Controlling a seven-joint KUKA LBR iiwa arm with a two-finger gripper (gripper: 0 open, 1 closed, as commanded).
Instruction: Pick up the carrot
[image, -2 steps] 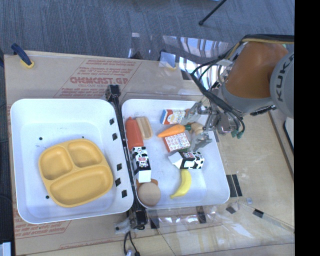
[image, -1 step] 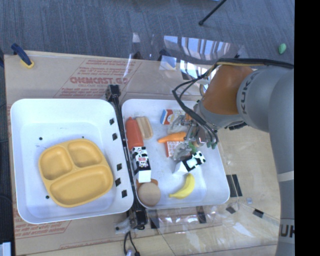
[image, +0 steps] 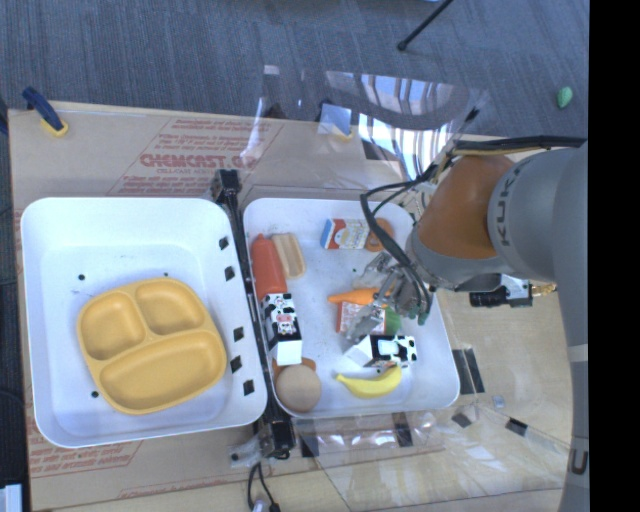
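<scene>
The carrot (image: 352, 297) is a small orange piece lying in the middle of the right bin (image: 440, 375), pointing left. My gripper (image: 392, 292) hangs low over the bin just to the right of the carrot, its tip right against the carrot's right end. The grey and orange wrist covers the bin's right side. Dark cables and the finger parts blur together there, and part of the carrot's right end is hidden under them.
Around the carrot lie a long red-orange tube (image: 267, 268), a bun (image: 290, 255), an orange carton (image: 345, 235), a cow-patterned carton (image: 283, 320), a red packet (image: 355, 318), a banana (image: 368, 382) and a brown egg (image: 297, 388). The left bin (image: 50, 230) holds a yellow divided plate (image: 150, 345).
</scene>
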